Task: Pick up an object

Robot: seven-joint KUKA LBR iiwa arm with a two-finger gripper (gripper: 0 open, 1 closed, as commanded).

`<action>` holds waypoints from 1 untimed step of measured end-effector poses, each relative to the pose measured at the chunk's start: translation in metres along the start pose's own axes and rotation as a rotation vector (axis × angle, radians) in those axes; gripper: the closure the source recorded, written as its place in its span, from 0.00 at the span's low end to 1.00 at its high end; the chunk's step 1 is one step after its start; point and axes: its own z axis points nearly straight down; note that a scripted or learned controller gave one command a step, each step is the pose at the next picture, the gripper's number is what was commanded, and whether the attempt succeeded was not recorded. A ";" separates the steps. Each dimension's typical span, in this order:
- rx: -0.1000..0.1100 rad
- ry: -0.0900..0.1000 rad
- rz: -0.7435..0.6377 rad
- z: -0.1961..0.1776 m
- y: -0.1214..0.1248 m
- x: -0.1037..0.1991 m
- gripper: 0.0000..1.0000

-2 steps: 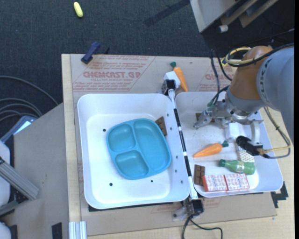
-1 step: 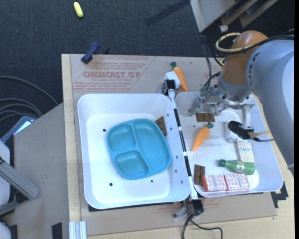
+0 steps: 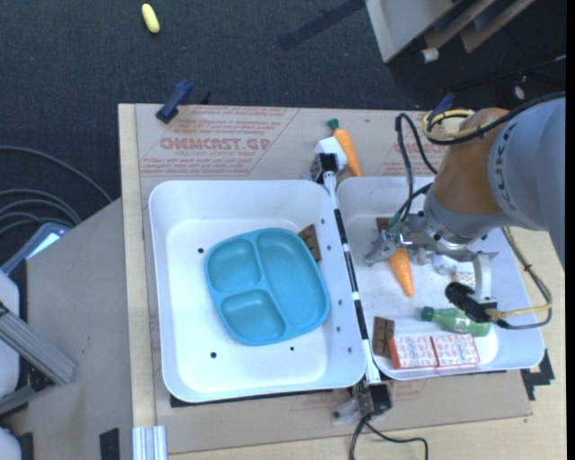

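Lower right of frame: red/white carton (image 3: 436, 351) lies flat at the bottom rim of the right bin (image 3: 514, 352), w/ a brown chocolate bar (image 3: 383, 335) touching its left end. Just above them a green bottle (image 3: 456, 320) lies on its side, black cap end toward the arm.

Gripper (image 3: 401, 244) sits mid right bin, under the grey arm (image 3: 530, 166) w/ orange band coming in from frame right. Metal fingers (image 3: 384, 247) spread on both sides of the top end of an orange carrot (image 3: 402, 270); carrot lies tilted, tip pointing down-right. Looks like contact at the carrot's upper end, but can't tell if the grip is closed on it or loose, wrist blocks the view. Cables loop off the wrist to the right.

Left bin (image 3: 171, 269) holds a blue divided plate (image 3: 265, 284), 3 compartments, roughly centered. Small brown item (image 3: 311, 241) sits at the plate's upper right edge, near the divider between bins.

Second carrot (image 3: 345, 150) lies outside the bins on the bench, top center, just above the bin junction. Blue clip (image 3: 174, 101) at the bench's upper left corner. Yellow object (image 3: 150, 17) on dark floor, upper left of frame.
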 end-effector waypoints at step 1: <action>-0.002 0.000 0.001 -0.010 0.000 0.000 1.00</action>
